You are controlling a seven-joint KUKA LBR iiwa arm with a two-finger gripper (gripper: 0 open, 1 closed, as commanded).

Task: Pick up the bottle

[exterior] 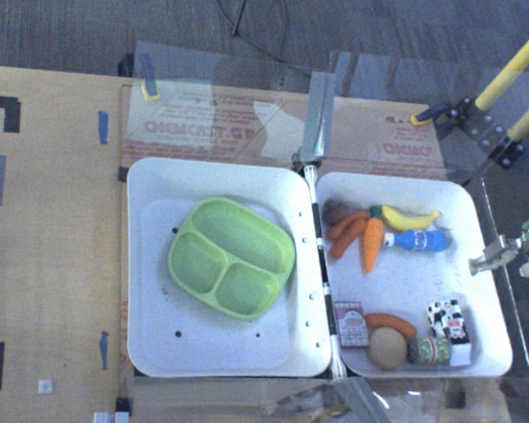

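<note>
Camera view is giving you the right bin: toys are crowding its near end, and farther back the bottle is lying on its side just below the banana, beside the carrot. Nothing is lifting it yet. At the right edge the gripper is sitting outside the bin; you cannot tell its state.

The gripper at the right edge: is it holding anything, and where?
Nothing. The gripper sits beyond the right bin's rim; the bottle lies inside, untouched.
</note>
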